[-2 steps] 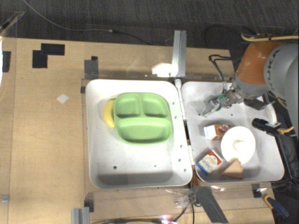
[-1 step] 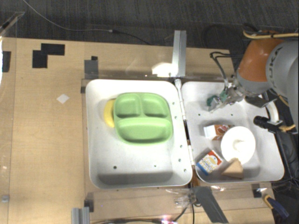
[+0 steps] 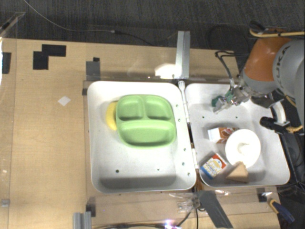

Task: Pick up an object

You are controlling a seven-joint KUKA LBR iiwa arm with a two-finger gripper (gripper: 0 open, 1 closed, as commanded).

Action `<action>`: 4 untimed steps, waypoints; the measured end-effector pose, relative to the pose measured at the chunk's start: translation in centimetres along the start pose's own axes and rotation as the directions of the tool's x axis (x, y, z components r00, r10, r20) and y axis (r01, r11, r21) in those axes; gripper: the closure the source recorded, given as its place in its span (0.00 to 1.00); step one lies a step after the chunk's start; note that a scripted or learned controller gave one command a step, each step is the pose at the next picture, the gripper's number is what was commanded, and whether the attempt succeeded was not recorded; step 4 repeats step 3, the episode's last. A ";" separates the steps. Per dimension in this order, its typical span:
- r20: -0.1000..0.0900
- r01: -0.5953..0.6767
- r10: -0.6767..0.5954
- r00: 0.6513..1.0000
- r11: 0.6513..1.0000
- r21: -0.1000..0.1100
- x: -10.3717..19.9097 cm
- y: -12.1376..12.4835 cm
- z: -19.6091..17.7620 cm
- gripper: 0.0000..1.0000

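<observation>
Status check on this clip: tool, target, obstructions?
Tool low over right bin's far end, nothing visibly held. White disc, small packets lie untouched nearer. Green tray in left bin.

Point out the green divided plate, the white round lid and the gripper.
green divided plate point(image 3: 144, 119): camera view, middle ridge of the plate.
white round lid point(image 3: 243, 147): camera view, centre of its top.
gripper point(image 3: 220, 101): camera view, midway between its fingertips.

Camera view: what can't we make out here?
- Claw: too small and blurred to read its state, or what the green bit at its tip is.
- Yellow object: mostly hidden under the green divided tray.
- Small packet: partly covered by the white round dish.
- Arm: cut off by the right edge.
</observation>
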State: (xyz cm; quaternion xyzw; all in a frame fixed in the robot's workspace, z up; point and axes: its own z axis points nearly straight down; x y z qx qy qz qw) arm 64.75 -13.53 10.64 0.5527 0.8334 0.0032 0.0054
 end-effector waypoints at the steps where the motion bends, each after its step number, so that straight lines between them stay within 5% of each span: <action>1: -0.015 0.127 -0.127 0.992 0.991 0.030 2.8 3.1 1.7 1.00; 2: -0.006 0.108 -0.108 0.994 0.994 0.008 9.7 6.6 -7.8 1.00; 3: -0.006 0.031 -0.031 1.000 0.999 0.010 16.3 9.3 -7.6 1.00; 4: -0.006 0.031 -0.031 1.000 0.999 0.010 16.3 9.3 -7.6 1.00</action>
